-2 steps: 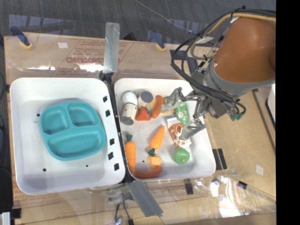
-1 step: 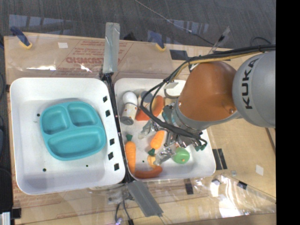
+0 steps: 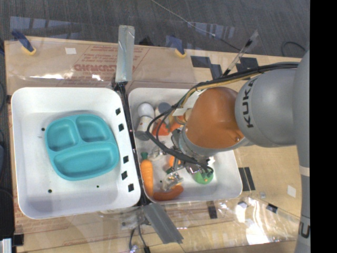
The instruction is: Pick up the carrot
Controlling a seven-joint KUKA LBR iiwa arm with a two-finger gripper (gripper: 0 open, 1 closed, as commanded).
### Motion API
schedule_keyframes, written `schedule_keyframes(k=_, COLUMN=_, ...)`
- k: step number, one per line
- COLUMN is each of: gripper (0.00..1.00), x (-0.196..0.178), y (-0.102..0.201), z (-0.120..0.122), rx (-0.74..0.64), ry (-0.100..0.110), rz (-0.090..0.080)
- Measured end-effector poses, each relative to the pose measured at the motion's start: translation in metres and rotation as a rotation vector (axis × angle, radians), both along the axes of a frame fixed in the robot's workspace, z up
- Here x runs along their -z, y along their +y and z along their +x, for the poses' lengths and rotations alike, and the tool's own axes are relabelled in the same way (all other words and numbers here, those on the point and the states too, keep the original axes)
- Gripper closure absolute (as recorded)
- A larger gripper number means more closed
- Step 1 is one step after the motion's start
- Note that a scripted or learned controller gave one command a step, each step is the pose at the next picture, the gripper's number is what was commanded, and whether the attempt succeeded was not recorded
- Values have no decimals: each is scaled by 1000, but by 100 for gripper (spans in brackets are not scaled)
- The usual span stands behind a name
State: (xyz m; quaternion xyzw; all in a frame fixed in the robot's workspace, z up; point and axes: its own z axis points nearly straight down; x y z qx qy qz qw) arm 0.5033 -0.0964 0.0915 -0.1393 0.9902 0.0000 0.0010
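Observation:
An orange carrot (image 3: 147, 175) lies along the left wall of the right bin (image 3: 231, 168), near its front corner. My gripper (image 3: 176, 168) hangs low in that bin under the orange wrist band, just right of the carrot and apart from it, among small toy foods. Its tips are partly hidden by the wrist and the clutter.
A teal divided plate (image 3: 81, 146) lies in the left bin (image 3: 26, 141). Around the gripper sit a red-orange sausage shape (image 3: 167, 194), a green round toy (image 3: 203, 176), a white bottle (image 3: 145, 113) and a grey piece (image 3: 142, 135). The arm covers the right bin's middle.

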Motion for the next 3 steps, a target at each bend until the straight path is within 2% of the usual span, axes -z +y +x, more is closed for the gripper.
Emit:
schedule_keyframes(k=1, gripper=100, x=-10, y=2, z=2, rx=-9, ry=-2, rz=0)
schedule_keyframes(k=2, gripper=100, x=-105, y=66, z=-4, rx=-31, ry=-10, rz=0)
schedule_keyframes(k=3, gripper=100, x=-112, y=66, z=-5, rx=-35, ry=-5, rz=0)
